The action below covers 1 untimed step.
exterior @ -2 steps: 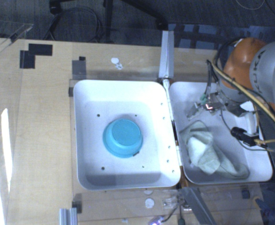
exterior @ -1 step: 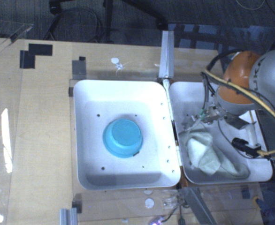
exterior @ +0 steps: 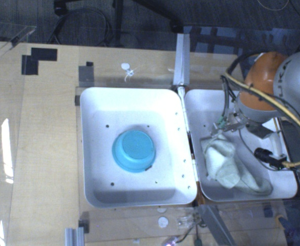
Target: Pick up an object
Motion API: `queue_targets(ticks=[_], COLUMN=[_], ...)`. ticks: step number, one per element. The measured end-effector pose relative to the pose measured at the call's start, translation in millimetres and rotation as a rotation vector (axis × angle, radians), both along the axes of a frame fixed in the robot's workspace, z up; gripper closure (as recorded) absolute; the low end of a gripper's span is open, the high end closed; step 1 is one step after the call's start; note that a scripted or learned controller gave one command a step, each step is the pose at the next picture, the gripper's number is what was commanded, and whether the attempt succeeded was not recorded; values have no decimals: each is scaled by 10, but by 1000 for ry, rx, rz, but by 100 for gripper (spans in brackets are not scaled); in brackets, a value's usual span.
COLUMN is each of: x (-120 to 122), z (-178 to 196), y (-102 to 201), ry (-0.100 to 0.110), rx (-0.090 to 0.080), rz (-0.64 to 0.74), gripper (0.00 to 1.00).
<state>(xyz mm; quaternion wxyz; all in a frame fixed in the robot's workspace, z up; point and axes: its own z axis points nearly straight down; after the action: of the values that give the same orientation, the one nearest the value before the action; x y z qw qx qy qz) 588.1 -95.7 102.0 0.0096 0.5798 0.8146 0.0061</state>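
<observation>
You are at the approach step: the arm's end effector point(exterior: 222, 128) hangs low in the right-hand shallow white bin point(exterior: 204, 104), just above the upper edge of the crumpled white cloth point(exterior: 222, 160), and nothing sits between its tips that you can make out. Whether it is spread or pressed together, you cannot tell; cables and the wrist body crowd that spot.

The cloth is the nearest candidate. It lies in the lower half of the right bin, at about five o'clock from the end effector, with its bulk bunched up toward the bin's left wall and a flatter, greyer tail trailing off toward four o'clock. It looks soft and loosely folded, so expect it to sag and drag when lifted rather than come up as one piece.

Your next move, as I judge it, is a short descent onto the raised bunch and a firm close on a fold; a pinch on the flat tail would likely slip.

The other option, a round light-blue plastic bowl point(exterior: 134, 150) turned upside down, sits near the middle of the left-hand white bin point(exterior: 96, 117), well apart at nine o'clock from the cloth.
</observation>
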Motion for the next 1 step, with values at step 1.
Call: queue_targets(ticks=[1], x=[-254], z=[1261], y=[403], ry=[16], rx=[0], rz=[109], gripper=[100])
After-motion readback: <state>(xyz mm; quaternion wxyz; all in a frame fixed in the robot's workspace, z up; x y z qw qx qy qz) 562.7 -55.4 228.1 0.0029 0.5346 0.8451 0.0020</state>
